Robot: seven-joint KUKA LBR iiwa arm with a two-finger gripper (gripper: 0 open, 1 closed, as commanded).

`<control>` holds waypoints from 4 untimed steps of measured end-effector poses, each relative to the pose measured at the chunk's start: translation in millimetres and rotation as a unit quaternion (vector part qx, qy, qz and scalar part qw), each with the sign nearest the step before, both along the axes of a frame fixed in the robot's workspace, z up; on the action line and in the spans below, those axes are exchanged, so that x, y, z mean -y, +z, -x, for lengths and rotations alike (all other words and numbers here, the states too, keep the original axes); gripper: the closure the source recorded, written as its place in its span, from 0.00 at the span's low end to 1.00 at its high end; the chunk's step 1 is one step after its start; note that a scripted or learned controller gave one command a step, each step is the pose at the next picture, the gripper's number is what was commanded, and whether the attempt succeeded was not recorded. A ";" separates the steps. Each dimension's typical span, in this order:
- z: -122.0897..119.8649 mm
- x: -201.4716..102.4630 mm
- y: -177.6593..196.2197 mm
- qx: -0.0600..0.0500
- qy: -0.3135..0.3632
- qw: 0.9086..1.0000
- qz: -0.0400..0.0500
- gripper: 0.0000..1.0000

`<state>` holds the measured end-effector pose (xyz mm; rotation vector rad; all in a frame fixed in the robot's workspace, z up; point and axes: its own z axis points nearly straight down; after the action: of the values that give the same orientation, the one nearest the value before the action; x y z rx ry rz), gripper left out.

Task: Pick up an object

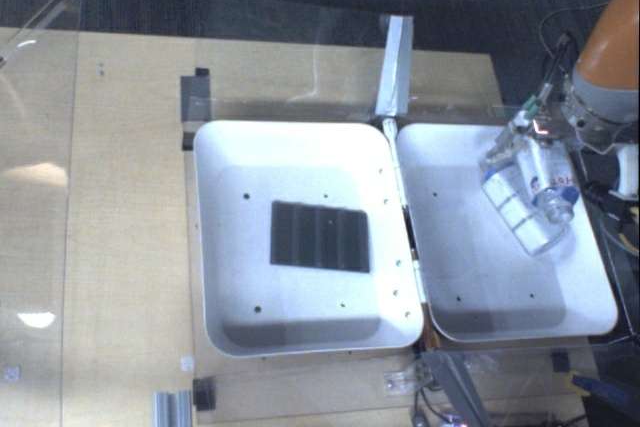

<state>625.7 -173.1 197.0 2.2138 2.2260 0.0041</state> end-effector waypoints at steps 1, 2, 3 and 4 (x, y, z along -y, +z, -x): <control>7.5 28.6 -85.6 0.002 0.034 0.999 0.001 0.00; 8.4 32.7 -94.7 0.013 0.112 0.994 0.005 0.00; 71.2 -25.2 -77.9 0.001 0.083 0.997 0.000 0.00; 21.9 -41.8 -93.9 0.016 0.116 0.993 0.005 0.00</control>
<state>603.8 -131.3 103.1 1.9230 2.4430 0.0283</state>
